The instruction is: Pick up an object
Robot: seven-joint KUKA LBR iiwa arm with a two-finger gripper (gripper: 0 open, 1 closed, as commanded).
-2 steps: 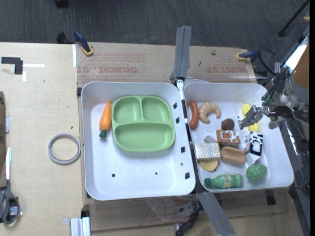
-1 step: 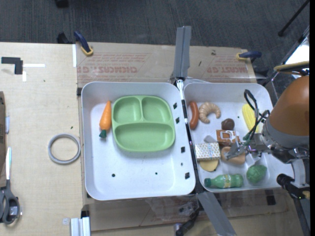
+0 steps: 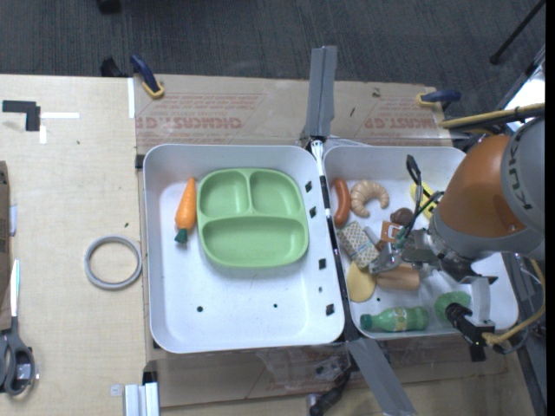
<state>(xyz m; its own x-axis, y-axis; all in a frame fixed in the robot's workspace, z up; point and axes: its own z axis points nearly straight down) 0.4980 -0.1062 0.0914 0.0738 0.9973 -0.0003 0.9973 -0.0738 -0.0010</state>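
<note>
My gripper (image 3: 392, 255) is low in the right bin (image 3: 490, 319), among the toy foods near its middle. It hangs just above a tan bread-like piece (image 3: 401, 277) and beside a grey waffle-patterned block (image 3: 356, 240). Around it lie a red sausage (image 3: 341, 199), a croissant (image 3: 369, 195), a small brown piece (image 3: 401, 217), a yellow piece (image 3: 360, 286) and a green bottle (image 3: 395, 320) on its side at the front. The wrist and the orange band (image 3: 486, 193) cover the bin's right part.
The left bin (image 3: 234, 310) holds a green divided plate (image 3: 253, 217) and a toy carrot (image 3: 185, 206) at the plate's left. On the bench to the left lie a tape ring (image 3: 113, 262) and scissors (image 3: 15, 358). A grey divider bar (image 3: 321, 94) runs between the bins.
</note>
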